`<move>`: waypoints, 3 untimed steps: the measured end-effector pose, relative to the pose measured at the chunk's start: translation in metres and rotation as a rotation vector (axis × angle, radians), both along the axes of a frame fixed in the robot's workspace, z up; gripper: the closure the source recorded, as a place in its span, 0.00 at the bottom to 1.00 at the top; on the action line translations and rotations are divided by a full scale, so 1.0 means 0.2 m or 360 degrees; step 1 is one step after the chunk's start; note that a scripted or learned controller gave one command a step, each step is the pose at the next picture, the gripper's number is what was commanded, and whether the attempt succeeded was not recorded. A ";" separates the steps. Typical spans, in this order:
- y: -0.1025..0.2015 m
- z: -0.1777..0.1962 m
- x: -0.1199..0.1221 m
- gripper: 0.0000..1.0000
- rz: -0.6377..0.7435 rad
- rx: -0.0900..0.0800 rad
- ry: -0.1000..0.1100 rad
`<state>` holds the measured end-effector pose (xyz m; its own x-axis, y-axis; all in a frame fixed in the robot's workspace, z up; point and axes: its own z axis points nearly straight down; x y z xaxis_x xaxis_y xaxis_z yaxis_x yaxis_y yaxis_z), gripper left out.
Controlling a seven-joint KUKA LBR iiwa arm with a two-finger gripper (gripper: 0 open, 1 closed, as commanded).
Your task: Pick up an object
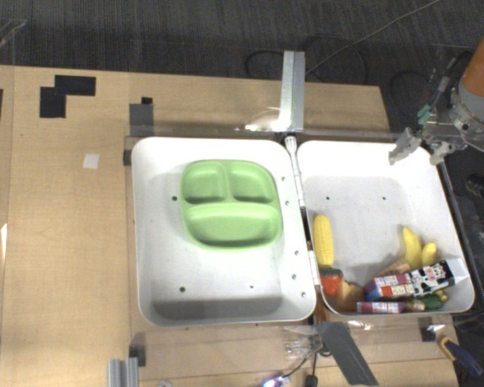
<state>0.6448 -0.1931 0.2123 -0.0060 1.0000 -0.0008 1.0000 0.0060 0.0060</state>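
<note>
Hovering at the far right corner of the right bin (385, 204), the grey arm (477, 95) with its orange band reaches in from the right, its pincer (417, 145) poised over the bin's rim; whether the pincer is spread or pressed together cannot be told from this angle, and nothing shows between its tips. Objects for picking lie crowded along the near edge of the right bin: a corn cob (323, 240) by the left wall, a banana (412, 247) to its right, a black-and-white carton (434, 276), a red box (394, 285) and a small red-orange piece (331, 281) at the near left corner. A green divided tray (229, 203) sits alone in the left bin (157, 240). Both bins rest side by side on the wooden desk (56, 240).
</note>
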 end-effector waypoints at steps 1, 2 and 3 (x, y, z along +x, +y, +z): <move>-0.04 -0.51 -0.31 0.00 0.0078 0.0000 0.0003; -0.07 -0.61 -0.63 0.00 0.0172 -0.0004 -0.0008; -0.06 -0.55 -0.61 1.00 0.0175 -0.0003 -0.0020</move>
